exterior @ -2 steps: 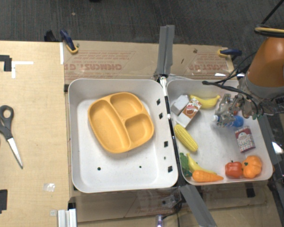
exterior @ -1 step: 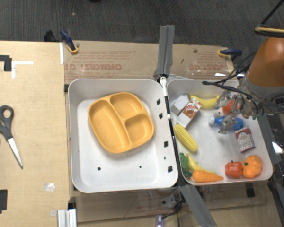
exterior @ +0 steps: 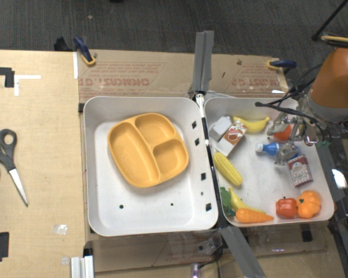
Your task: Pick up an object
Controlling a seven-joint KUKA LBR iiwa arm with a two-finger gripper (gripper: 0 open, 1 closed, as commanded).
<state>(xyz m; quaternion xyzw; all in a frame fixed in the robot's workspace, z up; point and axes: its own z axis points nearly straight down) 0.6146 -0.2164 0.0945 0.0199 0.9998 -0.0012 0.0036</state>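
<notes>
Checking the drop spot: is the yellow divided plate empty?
Empty. All three compartments of the plate, in the left bin, show bare yellow; nothing lies in them.

Small blue-and-white bottle (exterior: 269, 149) on its side, right bin's (exterior: 261, 204) upper middle.

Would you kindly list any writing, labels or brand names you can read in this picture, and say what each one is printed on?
Red print on the cardboard behind the bins: reads reversed or upside down, too blurred to quote.
Label on the small red and white carton in the right bin: too small to read.
Label on the red packet near the gripper: too small to read.
</notes>
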